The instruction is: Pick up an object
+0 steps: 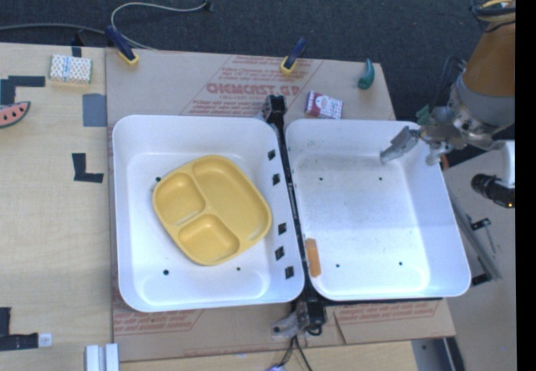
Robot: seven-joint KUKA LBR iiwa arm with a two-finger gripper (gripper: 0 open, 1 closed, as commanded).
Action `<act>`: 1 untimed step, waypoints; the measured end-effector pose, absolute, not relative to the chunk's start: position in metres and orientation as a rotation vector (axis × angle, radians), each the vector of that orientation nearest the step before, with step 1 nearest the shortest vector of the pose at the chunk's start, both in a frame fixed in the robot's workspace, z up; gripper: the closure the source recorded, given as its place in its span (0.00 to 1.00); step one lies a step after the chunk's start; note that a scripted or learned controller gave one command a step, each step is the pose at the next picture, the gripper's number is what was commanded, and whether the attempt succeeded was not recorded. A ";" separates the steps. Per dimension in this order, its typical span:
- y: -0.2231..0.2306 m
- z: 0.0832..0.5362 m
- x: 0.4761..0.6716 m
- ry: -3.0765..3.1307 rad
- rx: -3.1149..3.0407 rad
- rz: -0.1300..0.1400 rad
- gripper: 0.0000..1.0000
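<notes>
A yellow divided plate [212,208] lies in the left white bin [134,143]. A small orange object [312,257] rests against the left wall of the right white bin [435,218], near its front. My gripper [413,151] hangs over the right bin's far right corner, well away from both objects. Its fingers [397,146] stand open and hold nothing.
A small red and white packet [323,105] lies on the cardboard behind the bins. Blue and yellow clamps [122,44] and a teal clamp [366,74] grip the cardboard's back edge. Black clips [280,202] line the seam between the bins.
</notes>
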State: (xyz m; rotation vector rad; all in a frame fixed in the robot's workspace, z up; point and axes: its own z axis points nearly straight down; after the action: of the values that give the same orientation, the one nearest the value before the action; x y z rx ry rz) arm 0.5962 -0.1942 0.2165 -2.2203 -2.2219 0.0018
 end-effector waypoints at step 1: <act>-0.153 0.147 0.613 -2.221 -2.218 0.002 0.00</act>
State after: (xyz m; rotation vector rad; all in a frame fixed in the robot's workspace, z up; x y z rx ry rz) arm 0.6128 -0.1529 0.1472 -2.2179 -2.2207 0.0016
